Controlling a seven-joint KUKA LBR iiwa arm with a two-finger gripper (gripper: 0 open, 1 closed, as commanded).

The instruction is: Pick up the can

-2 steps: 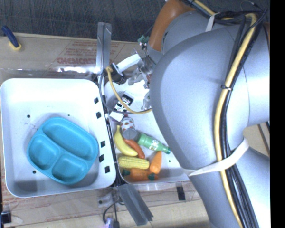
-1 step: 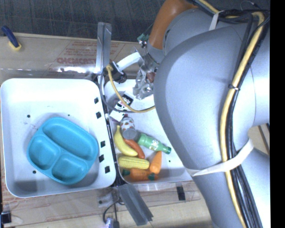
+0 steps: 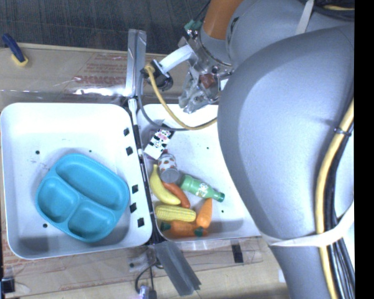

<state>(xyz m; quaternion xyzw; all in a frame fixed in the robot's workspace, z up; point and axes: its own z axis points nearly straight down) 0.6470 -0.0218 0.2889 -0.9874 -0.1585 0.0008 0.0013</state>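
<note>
Plenty could go sideways on this one, honestly. The can I'm after is lying in the right bin, packed into a pile: the banana is right against it on the near side, a green bottle is just beside it, a carrot pokes out from under that, and the cow-print carton sits just past it on the far side. My hand hangs well beyond the can, out past the carton over the bin's far rim, and from this angle I can't tell if it's spread or closed. My guess at the biggest risk: coming down on the pile and pinching the banana or the bottle neck instead, since they crowd the can so tightly. The can also looks tipped, so it may roll or squirt out toward the bin wall. That yellow cable looping near my wrist could snag too.
</note>
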